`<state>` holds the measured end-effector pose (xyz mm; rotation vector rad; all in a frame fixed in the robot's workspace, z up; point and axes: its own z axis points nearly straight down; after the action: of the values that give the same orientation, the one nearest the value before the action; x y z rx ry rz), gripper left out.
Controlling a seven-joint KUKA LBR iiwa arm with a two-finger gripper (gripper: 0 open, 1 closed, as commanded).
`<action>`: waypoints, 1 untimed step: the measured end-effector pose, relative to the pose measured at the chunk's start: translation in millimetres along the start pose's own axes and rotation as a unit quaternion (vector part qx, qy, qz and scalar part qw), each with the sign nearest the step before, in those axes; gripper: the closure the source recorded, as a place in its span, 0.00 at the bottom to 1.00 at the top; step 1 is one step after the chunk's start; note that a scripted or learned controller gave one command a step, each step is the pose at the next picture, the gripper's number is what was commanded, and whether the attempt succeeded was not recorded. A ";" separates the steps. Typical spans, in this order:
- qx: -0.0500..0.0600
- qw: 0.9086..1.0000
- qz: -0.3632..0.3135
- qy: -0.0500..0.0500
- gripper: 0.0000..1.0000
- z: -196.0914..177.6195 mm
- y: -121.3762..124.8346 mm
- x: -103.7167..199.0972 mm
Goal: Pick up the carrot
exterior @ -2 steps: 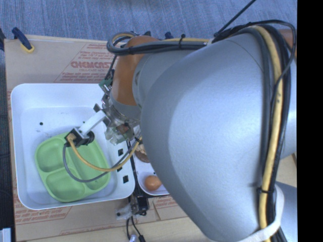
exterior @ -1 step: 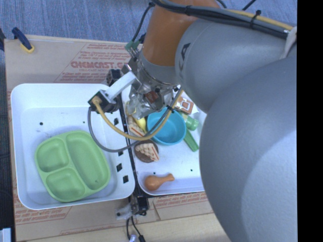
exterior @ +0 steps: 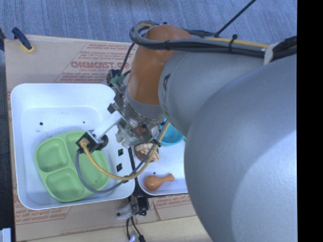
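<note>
My arm (exterior: 237, 135) is the biggest thing here; it comes in from the right and covers most of the right bin (exterior: 174, 160). The worktop (exterior: 75, 54) carries the 2 bins side by side. The left bin (exterior: 20, 135) sits toward the worktop's left edge and has a green 3-section plate (exterior: 60, 160) in its near half.

My gripper (exterior: 137, 137) hangs over the shared wall between the 2 bins, on the right bin's left side. The wrist hardware hides its business end, so I can't tell if it's spread or pressed together, and nothing visibly sits in it.

A blue item (exterior: 174, 135) peeks out just right of the wrist, and a pale ridged lump (exterior: 145, 150) lies directly under the gripper.

The carrot (exterior: 157, 180), which I take to be the tapered tan-orange piece (not certain, the shape is ambiguous), lies in the right bin's near-left corner, close to the worktop's near edge. It's near the gripper, toward that near edge and slightly right. Its long axis runs approx left-right, fat end left.

Room looks tight: bin walls on 2 sides, the lump just beyond it, and a yellow hose (exterior: 101, 165) looping close by. I'd close across the short axis.
</note>
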<state>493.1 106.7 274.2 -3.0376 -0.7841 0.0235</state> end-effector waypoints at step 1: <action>-0.005 1.000 0.027 0.008 1.00 -192.0 33.0 38.3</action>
<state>545.6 96.3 465.4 -3.0628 -0.7028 -0.0045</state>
